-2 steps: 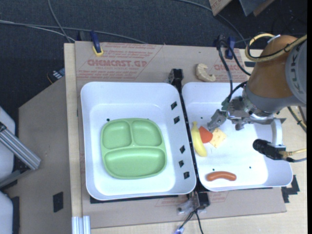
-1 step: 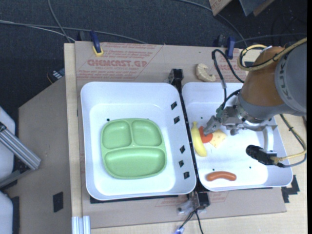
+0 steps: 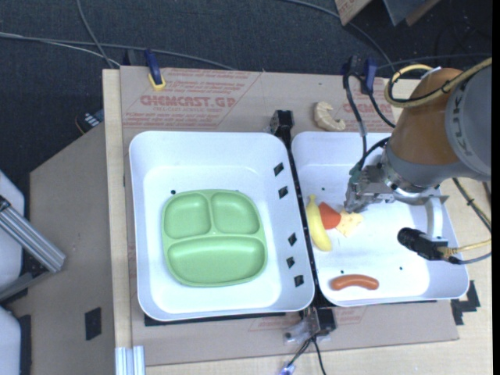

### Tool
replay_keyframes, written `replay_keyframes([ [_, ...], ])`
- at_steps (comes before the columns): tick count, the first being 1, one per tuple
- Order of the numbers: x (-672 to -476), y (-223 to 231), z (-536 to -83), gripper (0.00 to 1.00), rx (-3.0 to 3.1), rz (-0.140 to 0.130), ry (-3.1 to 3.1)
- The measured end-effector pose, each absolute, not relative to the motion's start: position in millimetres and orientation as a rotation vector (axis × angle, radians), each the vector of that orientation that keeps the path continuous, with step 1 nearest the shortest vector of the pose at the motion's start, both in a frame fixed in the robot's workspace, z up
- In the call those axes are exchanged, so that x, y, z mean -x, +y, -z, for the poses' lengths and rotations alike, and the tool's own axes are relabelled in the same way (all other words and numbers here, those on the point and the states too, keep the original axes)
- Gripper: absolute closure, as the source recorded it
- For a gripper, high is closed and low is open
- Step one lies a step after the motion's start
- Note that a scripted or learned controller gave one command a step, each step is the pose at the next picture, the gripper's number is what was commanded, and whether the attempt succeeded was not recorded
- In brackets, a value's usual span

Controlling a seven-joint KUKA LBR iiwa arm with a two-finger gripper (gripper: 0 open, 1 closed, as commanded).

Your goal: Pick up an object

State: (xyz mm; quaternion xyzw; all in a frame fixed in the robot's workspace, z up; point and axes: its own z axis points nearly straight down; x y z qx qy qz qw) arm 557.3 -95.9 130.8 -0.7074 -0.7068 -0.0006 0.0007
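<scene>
Dark carpet with loose cables surrounds a counter [image 3: 195, 88] covered by brown cardboard with red lettering, and on it two shallow white bins sit side by side. Filling much of the left bin [image 3: 148, 162] is a green divided plate [image 3: 213, 237] with three compartments, lying flat near the bin's middle. In the right bin [image 3: 406, 283], close to the wall shared with the left bin, a yellow banana [image 3: 318, 226] lies roughly lengthwise along that wall. Just beside it is a small red piece [image 3: 330, 216], touching or nearly touching a pale yellow lump [image 3: 351, 224]; these three form a tight cluster. A reddish-orange sausage [image 3: 355, 283] lies apart from them near the front edge of the right bin. The grey arm with its orange band [image 3: 426, 127] reaches in from the right, and the gripper [image 3: 359, 198] hangs low right above the cluster, just over the red piece and the pale lump; I cannot tell whether its fingers are open or closed, nor whether it touches anything. A black fitting [image 3: 420, 243] with a yellow cable sits over the right part of that bin. Behind the bins, a small tan object [image 3: 329, 116] rests on the cardboard, and a blue-and-yellow clamp [image 3: 155, 70] grips the back edge.
</scene>
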Motion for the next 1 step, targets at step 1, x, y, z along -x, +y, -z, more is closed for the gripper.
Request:
replay_keyframes([
  [1, -548.6, -95.9, -183.3, 1.00, 2.224, 0.005, -2.225],
])
